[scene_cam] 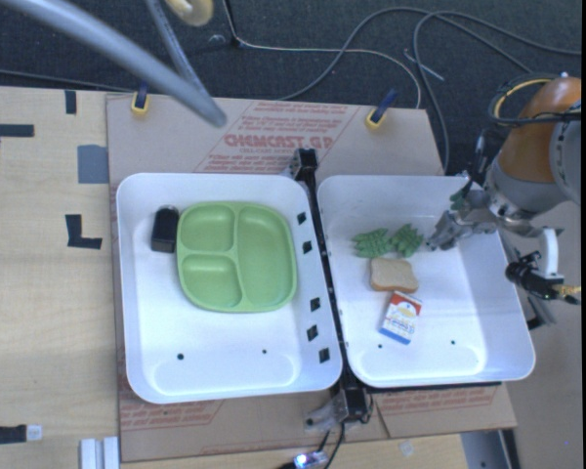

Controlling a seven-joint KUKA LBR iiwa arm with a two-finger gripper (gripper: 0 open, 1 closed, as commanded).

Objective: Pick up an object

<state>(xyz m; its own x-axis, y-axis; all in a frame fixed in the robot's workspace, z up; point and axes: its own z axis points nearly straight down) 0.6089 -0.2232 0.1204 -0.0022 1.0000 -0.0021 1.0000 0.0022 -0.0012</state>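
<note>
Green leafy toy (387, 241) lies just left of gripper (441, 237), grip state unclear.

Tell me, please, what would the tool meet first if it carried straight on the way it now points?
Probably the green leafy toy: the tool points leftward along the right bin toward it, though its height is unclear.

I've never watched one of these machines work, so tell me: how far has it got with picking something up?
Nothing looks lifted yet. The green leafy toy, the tan slice of toy bread and the small red, white and blue carton all lie on the floor of the right white bin. In hand: the claw sits low in that bin, just beside the leafy toy. Left: gripping an object and raising it.
</note>
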